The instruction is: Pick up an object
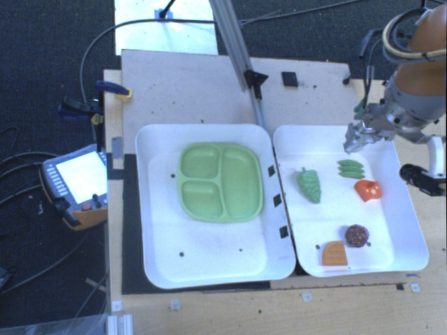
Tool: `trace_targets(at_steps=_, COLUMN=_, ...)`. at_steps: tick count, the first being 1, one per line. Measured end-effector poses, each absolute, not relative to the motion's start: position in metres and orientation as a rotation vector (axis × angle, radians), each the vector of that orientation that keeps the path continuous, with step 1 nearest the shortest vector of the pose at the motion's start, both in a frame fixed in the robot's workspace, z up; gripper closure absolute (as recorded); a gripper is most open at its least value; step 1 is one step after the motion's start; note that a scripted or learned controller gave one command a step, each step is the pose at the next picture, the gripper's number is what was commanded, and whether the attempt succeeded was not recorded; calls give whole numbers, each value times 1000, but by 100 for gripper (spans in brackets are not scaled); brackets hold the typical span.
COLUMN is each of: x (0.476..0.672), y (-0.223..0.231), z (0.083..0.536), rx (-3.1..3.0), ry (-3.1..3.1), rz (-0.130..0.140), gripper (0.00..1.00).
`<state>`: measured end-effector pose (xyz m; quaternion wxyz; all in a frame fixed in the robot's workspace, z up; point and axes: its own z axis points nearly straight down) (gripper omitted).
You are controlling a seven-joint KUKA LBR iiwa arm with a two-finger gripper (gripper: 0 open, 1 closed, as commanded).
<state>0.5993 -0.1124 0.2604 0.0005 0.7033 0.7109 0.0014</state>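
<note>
The right bin [401, 257] holds several small items: a green knobbly piece [309, 185], a green pea pod [350, 167], an orange-red piece [368, 190], a dark round piece [357, 235] and an orange block [334, 254]. My gripper [354, 141] hangs over the back of the right bin, just above and behind the pea pod. Nothing shows between its tips.
The left bin [157, 257] carries a green divided plate [221, 181]. A metal pole [234, 37] slants across the board behind the bins. A teach pendant [75, 184] lies on the floor at left, with cables around it.
</note>
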Motion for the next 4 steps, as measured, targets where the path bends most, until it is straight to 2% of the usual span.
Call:
trace_targets(at_steps=1, x=601, y=-56, z=243, rx=2210, ry=2233, rz=3, gripper=100)
trace_targets(at_steps=3, x=616, y=63, z=230, rx=2210, ry=2234, rz=4, gripper=100)
trace_targets(at_steps=4, x=604, y=111, z=232, rx=2211, ry=2233, rz=3, gripper=100)
